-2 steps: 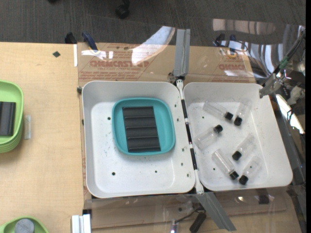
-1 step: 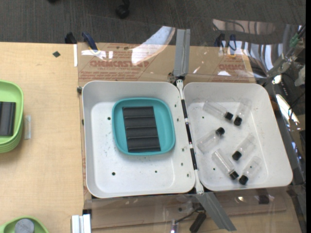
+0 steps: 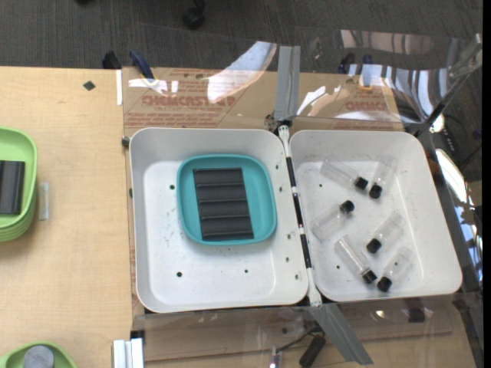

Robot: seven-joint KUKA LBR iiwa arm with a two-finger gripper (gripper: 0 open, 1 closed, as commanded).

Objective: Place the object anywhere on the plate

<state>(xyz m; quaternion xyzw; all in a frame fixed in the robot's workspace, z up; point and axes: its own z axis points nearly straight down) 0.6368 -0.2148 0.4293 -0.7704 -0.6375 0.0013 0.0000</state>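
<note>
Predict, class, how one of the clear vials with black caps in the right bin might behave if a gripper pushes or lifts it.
Each vial lies on its side and looks cylindrical, so it would probably roll when nudged. The clear, glossy wall suggests it may be slippery. It looks small and empty, so probably light.

View: one fixed camera above my bench | Facing: down at a slant, floor at top edge | Range: moderate, both shallow white plastic bins [image 3: 146, 228] whole in frame | Left margin: tan wooden benchtop [image 3: 61, 282] | Overlap: single view
</note>
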